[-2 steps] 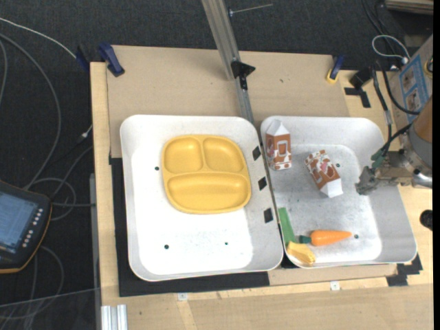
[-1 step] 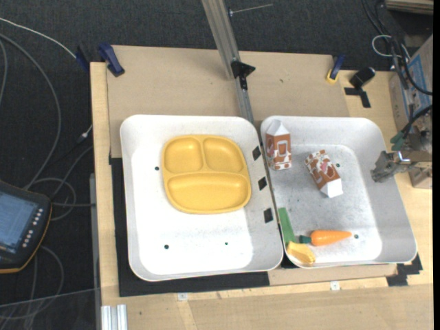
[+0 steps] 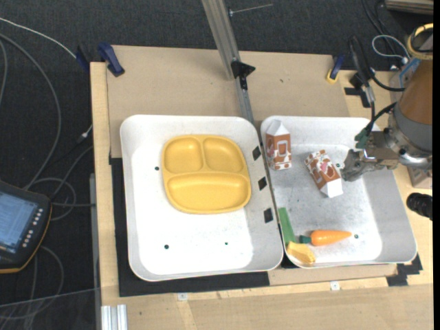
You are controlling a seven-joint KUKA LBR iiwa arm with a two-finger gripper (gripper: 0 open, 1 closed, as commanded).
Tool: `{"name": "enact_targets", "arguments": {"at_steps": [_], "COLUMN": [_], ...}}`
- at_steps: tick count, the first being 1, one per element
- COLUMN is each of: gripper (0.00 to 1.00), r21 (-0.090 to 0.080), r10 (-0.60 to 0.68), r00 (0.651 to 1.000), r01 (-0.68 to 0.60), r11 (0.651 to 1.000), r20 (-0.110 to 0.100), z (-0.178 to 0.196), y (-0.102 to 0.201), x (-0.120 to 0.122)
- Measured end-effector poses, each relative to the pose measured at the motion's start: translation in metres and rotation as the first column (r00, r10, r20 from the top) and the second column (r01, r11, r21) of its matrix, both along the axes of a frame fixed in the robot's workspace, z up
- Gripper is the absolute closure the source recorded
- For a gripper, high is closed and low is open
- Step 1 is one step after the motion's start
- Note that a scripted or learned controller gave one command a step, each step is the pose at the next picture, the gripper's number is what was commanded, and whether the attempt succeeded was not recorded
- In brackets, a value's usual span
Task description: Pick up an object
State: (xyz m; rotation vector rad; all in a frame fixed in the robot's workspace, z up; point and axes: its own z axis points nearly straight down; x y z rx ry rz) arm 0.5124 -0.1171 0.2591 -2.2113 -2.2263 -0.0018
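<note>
Two shallow white bins are seen side by side on the wooden bench. In the left bin a yellow divided plate lies flat, with two small compartments on its far side and one large compartment on its near side.

In the right bin four objects are noted. A small red-and-white carton stands upright near the far left corner, close to the wall shared with the left bin. A second red-and-white carton lies tipped on its side near the bin's middle, its white end pointing toward the near right. A toy carrot, orange with a green stalk end, lies along the near edge. A yellow piece, of a shape that cannot be made out, rests in the near left corner, just beside the carrot's green end. A green strip is seen against the dividing wall above it.

The arm is recorded entering from the right. The gripper is positioned over the right bin, just beside the right-hand side of the tipped carton. Nothing is seen between its fingers; whether they are spread or closed cannot be told from this view. Contact between gripper and carton cannot be confirmed.

An aluminium post rises from the far side of the bench.
</note>
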Motion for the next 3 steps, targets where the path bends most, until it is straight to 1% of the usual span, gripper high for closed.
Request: {"name": "enact_targets", "arguments": {"at_steps": [1,2,3], "gripper": [1.0,1.0,1.0], "r21": [0.0,-0.001,0.0], "r10": [0.001,0.0,0.0], "r00": [1.0,1.0,1.0], "r01": [-0.001,0.0,0.0], "r11": [1.0,1.0,1.0], "r20": [0.001,0.002,-0.004], "z": [0.005,0.006,-0.01], "y": [0.053,0.099,0.156], "x": [0.002,0.008,0.008]}}
